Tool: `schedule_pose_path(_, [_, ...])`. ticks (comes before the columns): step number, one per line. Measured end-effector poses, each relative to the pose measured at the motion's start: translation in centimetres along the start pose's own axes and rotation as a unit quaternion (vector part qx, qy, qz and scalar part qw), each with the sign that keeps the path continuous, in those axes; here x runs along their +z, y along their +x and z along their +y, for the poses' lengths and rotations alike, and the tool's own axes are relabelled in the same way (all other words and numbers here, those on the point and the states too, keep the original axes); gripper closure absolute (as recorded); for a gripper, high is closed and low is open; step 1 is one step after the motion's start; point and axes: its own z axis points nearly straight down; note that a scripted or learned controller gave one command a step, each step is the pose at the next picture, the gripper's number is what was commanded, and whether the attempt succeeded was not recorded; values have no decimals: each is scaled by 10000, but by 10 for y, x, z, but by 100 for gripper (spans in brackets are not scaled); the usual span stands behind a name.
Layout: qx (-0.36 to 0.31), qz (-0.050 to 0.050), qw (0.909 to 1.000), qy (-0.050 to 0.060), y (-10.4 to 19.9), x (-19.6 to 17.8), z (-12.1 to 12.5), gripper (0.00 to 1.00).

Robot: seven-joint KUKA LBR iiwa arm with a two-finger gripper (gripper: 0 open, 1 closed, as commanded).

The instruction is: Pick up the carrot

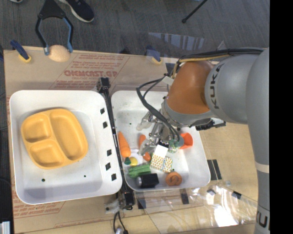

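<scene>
The KUKA arm (238, 82) reaches in from 3 o'clock over the right bin (201, 171), its orange band (190, 89) and wrist hiding much of the bin's upper half. The gripper (155, 137) hangs amid cables & metal parts near bin center; whether the fingers are spread or pressed together can't be told, since they blur into the clutter below.

The carrot (123, 144) lies at approx. 9 o'clock in the right bin, near the left wall, long axis running roughly 12 to 6, apart from the gripper, w/ nothing around it.

Count in the right bin: 1 carrot; 1 small yellow-green item (132, 161) just below it; 1 green piece (138, 171); 1 black block (148, 180) at 6 o'clock; 1 round brown-orange item (173, 178); 1 patterned white card (161, 162); 1 orange-red thing (185, 140) at 3 o'clock, partly hidden by the wrist. Small orange bits by the gripper are too obscured to identify.

Left bin (27, 183): 1 yellow tray (54, 137) w/ 3 compartments. 2 bins total, side by side on a brown board (87, 71). At 12 o'clock, beyond the board, a dark shoe (82, 9) is cut off by the frame edge.
</scene>
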Motion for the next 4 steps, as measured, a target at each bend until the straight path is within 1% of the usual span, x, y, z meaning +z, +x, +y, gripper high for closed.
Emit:
schedule_pose_path(1, [351, -118, 9993, 26, -79, -105, -43, 0])
schedule_pose_path(2, [-300, 1, 9995, 10, -72, -24, -7, 0])
schedule_pose_path(3, [-646, 30, 9979, 8, -54, 59, 6, 0])
schedule_pose_path(4, [-689, -48, 9976, 20, -59, 41, 8, 100])
